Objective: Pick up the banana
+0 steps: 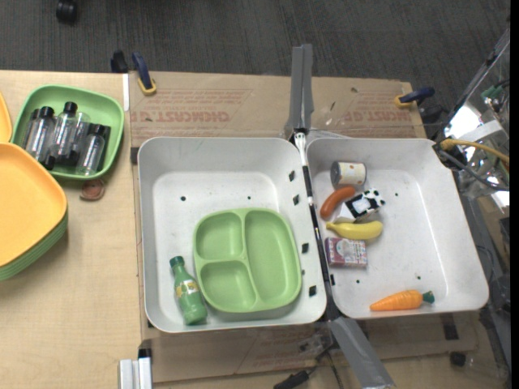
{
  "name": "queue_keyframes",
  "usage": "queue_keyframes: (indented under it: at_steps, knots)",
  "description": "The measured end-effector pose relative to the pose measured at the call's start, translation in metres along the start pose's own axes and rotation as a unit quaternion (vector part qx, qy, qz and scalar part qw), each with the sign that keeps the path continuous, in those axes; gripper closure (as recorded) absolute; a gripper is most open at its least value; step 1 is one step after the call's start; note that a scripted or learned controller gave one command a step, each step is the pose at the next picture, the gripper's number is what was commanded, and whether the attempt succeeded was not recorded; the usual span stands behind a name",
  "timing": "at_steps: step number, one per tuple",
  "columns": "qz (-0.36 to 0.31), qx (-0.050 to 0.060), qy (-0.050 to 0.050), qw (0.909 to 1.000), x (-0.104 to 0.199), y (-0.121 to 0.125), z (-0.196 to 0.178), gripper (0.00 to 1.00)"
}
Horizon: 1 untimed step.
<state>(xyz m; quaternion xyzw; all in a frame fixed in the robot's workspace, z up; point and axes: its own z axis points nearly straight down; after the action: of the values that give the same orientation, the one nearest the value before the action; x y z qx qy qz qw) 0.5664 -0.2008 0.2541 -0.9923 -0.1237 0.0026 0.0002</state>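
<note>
Red print runs along the cardboard sheet (243, 104) at the table's far edge, upside down, reading roughly "CHEMCAST GP". The small pink carton (346, 252) bears print too small to read.

The yellow banana (355, 229) lies hemmed in near the right white bin's (454, 217) left wall; a black-and-white toy (364, 205) touches it from above, a red-orange sausage (336, 200) sits just up-left, a pink carton (347, 253) presses against it below; the bin floor to its right stays open, the orange toy carrot (399, 301) well apart near the front rim.
</note>
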Motion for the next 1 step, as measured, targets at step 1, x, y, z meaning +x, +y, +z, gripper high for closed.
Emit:
queue_keyframes:
  at_steps: [1]
  knots:
    - [-0.003,0.000,0.000,1.0000,0.0635,-0.0177,0.0322,1.00]
